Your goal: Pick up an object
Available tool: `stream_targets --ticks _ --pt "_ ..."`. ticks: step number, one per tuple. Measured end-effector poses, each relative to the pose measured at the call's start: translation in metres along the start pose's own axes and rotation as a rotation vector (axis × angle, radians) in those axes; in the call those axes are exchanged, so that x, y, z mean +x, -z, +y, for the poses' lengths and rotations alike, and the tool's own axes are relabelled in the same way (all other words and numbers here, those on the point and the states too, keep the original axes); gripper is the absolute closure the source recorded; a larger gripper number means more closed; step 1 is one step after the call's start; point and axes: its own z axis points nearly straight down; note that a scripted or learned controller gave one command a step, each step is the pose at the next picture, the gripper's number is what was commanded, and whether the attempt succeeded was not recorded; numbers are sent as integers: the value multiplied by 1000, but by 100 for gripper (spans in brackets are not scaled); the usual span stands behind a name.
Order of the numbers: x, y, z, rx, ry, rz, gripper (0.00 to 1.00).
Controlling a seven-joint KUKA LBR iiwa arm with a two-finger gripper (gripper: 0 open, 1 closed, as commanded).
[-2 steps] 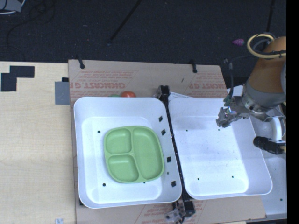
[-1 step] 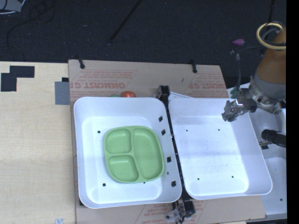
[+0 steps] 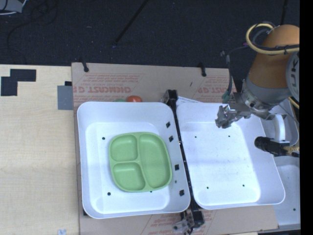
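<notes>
My pincer (image 3: 224,119) hovers at two o'clock over the right bin (image 3: 264,190), grip state unreadable from here, while the green divided plate (image 3: 140,161) lies flat at eight o'clock in the left bin (image 3: 93,131), presumably awaiting pickup.

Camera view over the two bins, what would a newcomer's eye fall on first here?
First, the light green divided plate, lying flat in the middle of the left bin. Next, the grey arm with its orange band reaching in from the right, its gripper over the far part of the right bin. A small red-orange object peeks out just behind the left bin's far rim.
</notes>
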Motion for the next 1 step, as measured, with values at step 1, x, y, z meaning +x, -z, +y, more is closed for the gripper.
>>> stream_targets --ticks 1 --pt "52 1 -3 1 -1 0 100"
